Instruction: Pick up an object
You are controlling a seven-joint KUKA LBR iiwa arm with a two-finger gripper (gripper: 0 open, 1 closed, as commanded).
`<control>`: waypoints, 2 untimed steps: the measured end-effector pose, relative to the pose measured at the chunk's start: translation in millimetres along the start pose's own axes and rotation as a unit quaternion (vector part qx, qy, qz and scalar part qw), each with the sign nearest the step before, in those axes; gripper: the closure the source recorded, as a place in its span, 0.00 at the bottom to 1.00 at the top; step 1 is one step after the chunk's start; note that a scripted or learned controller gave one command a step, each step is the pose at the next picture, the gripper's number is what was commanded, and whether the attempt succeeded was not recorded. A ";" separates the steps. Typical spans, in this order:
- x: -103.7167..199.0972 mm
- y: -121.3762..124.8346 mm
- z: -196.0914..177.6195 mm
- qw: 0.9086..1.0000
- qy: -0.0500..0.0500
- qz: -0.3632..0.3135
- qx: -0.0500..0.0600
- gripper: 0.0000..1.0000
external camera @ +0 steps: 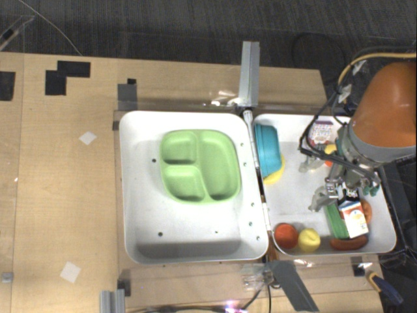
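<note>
The end effector (pixel 343 191) sits low in the right bin (pixel 293 181), can't tell whether it's apart or together. A small carton (pixel 354 218) is right beneath it, with a red apple (pixel 285 234) and lemon (pixel 309 239) off to its left.

A light green divided plate (pixel 198 165) sits in a white bin (pixel 140 240). The other white bin (pixel 287 194) holds a blue bowl (pixel 267 146), red tomato (pixel 285 233), yellow lemon (pixel 309 239), and orange-and-white carton (pixel 354 218).
</note>
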State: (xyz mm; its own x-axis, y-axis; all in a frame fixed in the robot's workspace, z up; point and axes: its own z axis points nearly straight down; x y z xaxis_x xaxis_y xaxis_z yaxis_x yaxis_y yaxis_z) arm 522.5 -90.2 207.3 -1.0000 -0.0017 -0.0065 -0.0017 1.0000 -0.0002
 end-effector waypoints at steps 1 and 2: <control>-32.6 -1.4 111.0 1.000 -0.002 -0.031 0.000 0.00; -73.5 -5.1 83.7 0.999 -0.001 0.034 0.000 0.00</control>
State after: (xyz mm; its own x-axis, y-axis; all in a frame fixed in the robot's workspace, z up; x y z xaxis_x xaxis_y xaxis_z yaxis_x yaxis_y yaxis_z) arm 596.6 -95.2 124.1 -0.9977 0.0667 -0.0085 0.0667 0.9978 0.0005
